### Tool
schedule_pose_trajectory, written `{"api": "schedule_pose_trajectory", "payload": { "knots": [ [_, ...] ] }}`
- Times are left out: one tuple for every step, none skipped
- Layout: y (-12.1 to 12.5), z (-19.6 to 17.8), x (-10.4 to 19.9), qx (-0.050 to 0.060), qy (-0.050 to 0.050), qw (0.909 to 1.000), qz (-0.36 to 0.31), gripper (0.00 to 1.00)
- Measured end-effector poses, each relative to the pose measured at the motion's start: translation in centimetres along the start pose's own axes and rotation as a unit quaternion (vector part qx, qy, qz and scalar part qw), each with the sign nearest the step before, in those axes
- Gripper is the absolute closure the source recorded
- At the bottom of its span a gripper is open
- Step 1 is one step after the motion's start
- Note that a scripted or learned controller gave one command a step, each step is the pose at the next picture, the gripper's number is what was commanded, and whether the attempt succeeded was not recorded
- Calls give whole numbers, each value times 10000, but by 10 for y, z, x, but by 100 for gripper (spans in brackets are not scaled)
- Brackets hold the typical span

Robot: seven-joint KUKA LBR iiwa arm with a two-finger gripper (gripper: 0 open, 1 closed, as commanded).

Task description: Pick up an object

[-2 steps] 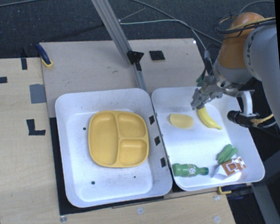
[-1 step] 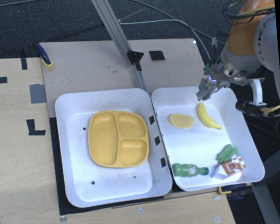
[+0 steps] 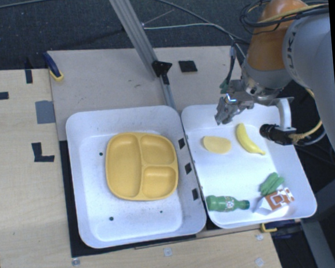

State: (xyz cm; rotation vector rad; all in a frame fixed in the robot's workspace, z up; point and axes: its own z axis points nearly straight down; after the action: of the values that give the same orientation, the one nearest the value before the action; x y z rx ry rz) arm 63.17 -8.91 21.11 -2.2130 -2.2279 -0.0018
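While I am watching through the camera view, the gripper (image 3: 224,113) is hanging over the far part of the right bin (image 3: 287,166), just beyond the pale yellow slice (image 3: 216,144) and near the banana (image 3: 248,139). From this slant I cannot tell how its tips are standing, and I am seeing nothing caught in them. Nearer to me in that bin, the green bottle (image 3: 226,203) is lying on its side, with the green leafy piece (image 3: 270,183) and the small orange-and-white carton (image 3: 278,199) to its right. In the left bin (image 3: 83,167), the yellow divided plate (image 3: 141,165) is sitting flat. I am judging the pick as not yet made: everything is resting in the bins, so the descent, the closing and the lift are all remaining.
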Motion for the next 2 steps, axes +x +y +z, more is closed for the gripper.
{"api": "schedule_pose_trajectory", "payload": {
  "knots": [
    [3, -4, 51, 6, -4, 10000, 6, 100],
    [-3, -15, 110, 5, -1, 10000, -1, 100]
  ]
}}
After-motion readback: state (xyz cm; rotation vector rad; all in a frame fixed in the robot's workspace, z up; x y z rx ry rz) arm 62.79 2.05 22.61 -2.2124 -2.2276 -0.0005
